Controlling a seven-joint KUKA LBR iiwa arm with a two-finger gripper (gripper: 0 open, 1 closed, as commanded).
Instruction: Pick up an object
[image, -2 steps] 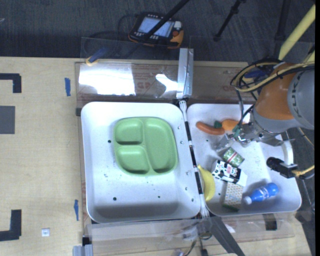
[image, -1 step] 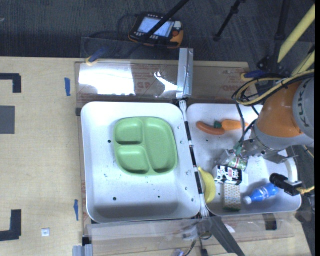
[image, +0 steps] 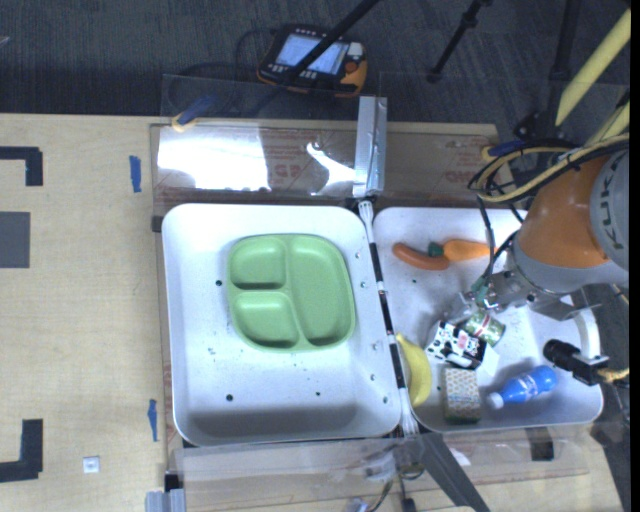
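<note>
Bright overhead light; strong glare on clear panel (image: 255, 160) up-left of gripper (image: 478, 322). Soft shadows, slight blur, w/ mild softness at edges.

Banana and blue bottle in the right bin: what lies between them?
In the camera view, a tan patterned roll stands between the banana and the blue bottle, on the right bin's floor near its front edge.

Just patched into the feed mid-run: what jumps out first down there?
The green divided plate lies alone in the left bin. The right bin is crowded: a toy carrot at the back, a banana against the left wall, a blue bottle in front. The gripper hangs over the middle clutter.
</note>
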